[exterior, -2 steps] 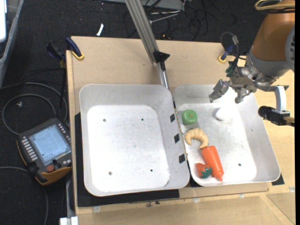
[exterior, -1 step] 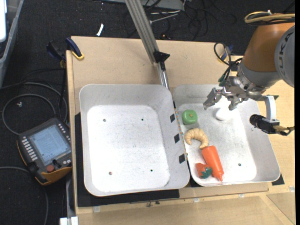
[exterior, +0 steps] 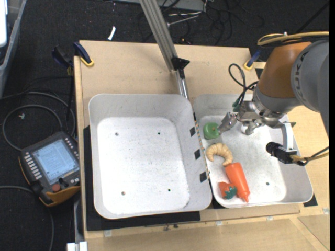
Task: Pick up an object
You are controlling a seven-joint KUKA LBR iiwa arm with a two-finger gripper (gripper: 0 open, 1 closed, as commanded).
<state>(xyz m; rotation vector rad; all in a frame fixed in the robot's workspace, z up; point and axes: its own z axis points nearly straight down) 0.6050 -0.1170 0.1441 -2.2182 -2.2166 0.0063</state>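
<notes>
Left bin [exterior: 141, 156]: white, shallow, bare floor. Right bin [exterior: 272, 190], along its left wall, top to bottom: green object [exterior: 211, 130], croissant [exterior: 219, 152], carrot [exterior: 237, 180] w/ a small red-and-green piece [exterior: 227, 190] at its lower end. Gripper [exterior: 230, 120] sits just right of & slightly above the green object, fingertip close to it; contact can't be judged. Fingers open or closed: cannot tell. Croissant & carrot lie below gripper, apart from it.
</notes>
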